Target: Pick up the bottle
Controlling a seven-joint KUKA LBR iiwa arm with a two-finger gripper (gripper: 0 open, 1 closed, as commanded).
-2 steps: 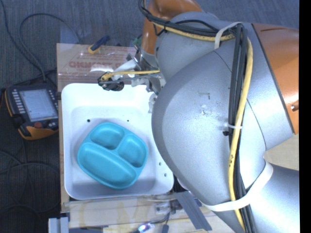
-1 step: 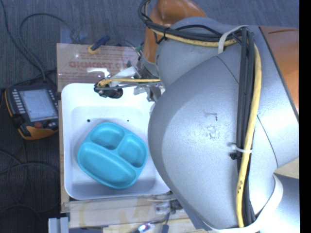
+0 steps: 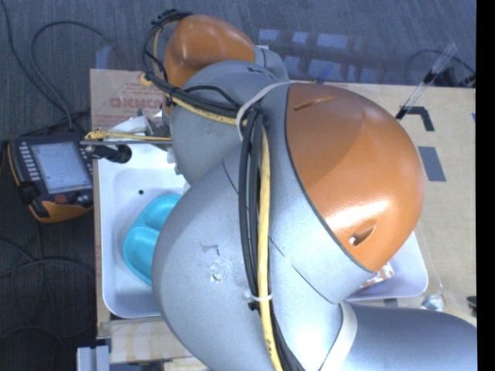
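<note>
1. My arm (image 3: 309, 230), grey with orange caps, covers most of the bench and both bins.
2. The left white bin (image 3: 116, 207) shows beside my body.
3. A turquoise object (image 3: 143, 242) lies in that bin, partly under me; whether it is the bottle I cannot tell.
4. My gripper's state: I cannot tell.

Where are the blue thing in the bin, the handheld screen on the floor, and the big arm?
Blue thing (image 3: 143, 242), camera view, its rounded left side.
Handheld screen (image 3: 58, 167), camera view, middle of its display.
Arm (image 3: 224, 261), camera view, grey casing beside the cables.
</note>
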